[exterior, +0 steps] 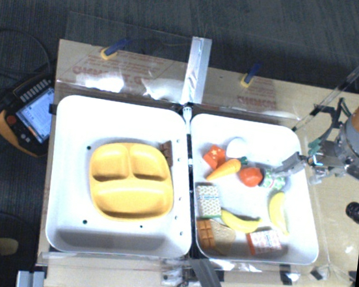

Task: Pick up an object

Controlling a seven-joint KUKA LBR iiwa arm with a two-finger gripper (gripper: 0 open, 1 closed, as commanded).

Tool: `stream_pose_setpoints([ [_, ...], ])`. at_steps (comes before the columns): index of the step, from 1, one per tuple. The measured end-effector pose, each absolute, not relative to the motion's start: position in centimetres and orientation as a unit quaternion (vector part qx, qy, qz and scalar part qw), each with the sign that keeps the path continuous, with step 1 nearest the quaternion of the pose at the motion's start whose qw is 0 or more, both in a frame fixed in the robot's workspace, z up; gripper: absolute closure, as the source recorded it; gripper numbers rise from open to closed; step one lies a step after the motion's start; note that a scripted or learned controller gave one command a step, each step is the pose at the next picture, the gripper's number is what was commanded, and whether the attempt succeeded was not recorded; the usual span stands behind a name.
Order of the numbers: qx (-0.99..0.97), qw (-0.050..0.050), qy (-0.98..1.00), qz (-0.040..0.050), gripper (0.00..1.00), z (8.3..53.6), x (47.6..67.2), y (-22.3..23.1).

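The jaws [279,174] hang low in the right white bin [302,208]; how wide they stand cannot be told. Just beside them lies a round red tomato [250,176], then an orange carrot [224,169] and 2 yellow bananas [278,211].

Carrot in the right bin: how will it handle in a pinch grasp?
The carrot looks like smooth, rigid plastic, so probably slippery. Its taper may let it squirt from the gripper. Tomato beside it could get nudged.
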State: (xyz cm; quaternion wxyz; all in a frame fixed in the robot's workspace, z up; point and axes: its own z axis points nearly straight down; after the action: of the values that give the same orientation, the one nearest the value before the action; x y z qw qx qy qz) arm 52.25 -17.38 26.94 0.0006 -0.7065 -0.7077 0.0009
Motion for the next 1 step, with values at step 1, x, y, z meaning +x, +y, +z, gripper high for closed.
stream_pose_setpoints([
  [1, -0.729, 0.001, -0.684, 0.0009, 0.00, 13.02, 52.62, -18.10],
])
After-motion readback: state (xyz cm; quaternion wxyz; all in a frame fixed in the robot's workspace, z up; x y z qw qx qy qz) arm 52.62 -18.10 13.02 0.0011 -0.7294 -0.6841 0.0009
